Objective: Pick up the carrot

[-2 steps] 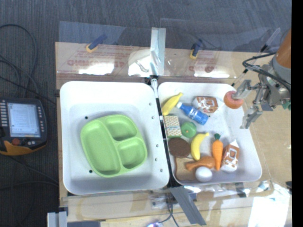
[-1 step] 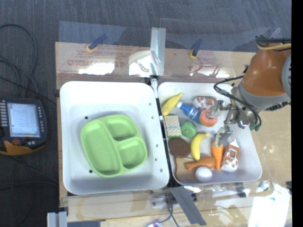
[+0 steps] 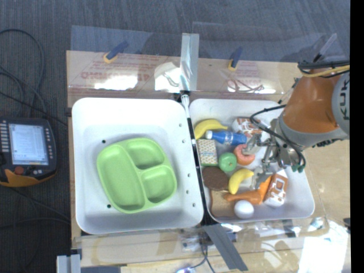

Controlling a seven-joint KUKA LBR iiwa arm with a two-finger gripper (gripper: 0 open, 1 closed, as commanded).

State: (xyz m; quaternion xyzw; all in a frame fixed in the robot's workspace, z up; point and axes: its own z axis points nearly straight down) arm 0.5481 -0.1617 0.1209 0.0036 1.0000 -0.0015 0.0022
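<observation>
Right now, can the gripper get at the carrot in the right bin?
Probably yes. The gripper hangs just above the carrot, whose top lies uncovered. Still, the lemon, egg and small carton crowd its sides.

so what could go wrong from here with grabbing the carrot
Crowding: the carrot lies low in the right bin, hemmed in by a white egg, a yellow banana and a small carton. The end effector could close on a neighbour instead.

Shoving: coming down among them may push the carrot aside or under other items.

Near wall: the carrot sits close to the bin's front wall, which may spoil the approach.
</observation>
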